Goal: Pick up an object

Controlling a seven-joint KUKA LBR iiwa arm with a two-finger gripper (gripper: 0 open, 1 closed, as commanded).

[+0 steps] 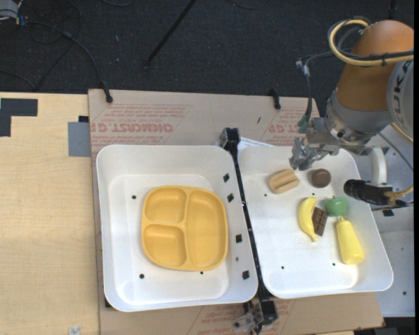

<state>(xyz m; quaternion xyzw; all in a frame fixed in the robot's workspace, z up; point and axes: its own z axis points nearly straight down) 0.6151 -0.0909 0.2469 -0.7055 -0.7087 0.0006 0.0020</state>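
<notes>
In the right bin (314, 285) lie a tan bread roll (283, 181), a round brown piece (320, 178), a yellow banana (306, 218), a small dark brown block (320, 221), a green piece (336, 206) and a yellow bottle (349, 240). My gripper (301, 158) hangs over the back of this bin, just above and between the bread roll and the round brown piece. Nothing is seen held in it.
The left bin (119, 187) holds a yellow divided plate (185, 227). A black divider rail (239, 208) runs between the two bins. Bare white floor shows at the front of the right bin.
</notes>
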